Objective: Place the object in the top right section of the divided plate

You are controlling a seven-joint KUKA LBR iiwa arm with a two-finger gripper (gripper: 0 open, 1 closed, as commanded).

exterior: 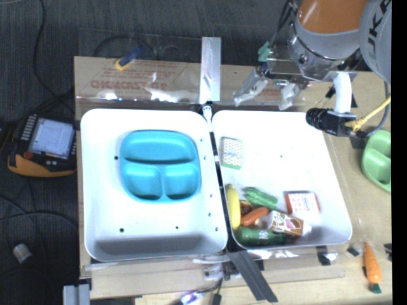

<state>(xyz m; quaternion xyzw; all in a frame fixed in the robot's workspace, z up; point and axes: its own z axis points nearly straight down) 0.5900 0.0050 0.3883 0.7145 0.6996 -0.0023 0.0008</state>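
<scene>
Fingers of the gripper were seen spread, nothing held, above the right bin's far rim; the divided plate was set in the left bin.

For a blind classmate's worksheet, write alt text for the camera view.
A robot arm's open gripper hangs above the right bin's far edge, holding nothing. Toy food is piled at that bin's near side; the left bin holds a blue divided plate.

Red lettering runs across the cardboard sheet behind the bins, seen upside down and too blurred to read. Part of large letters, seemingly "UK", shows on the grey arm at the upper right edge. The small red packets carry printing too small to make out.
</scene>
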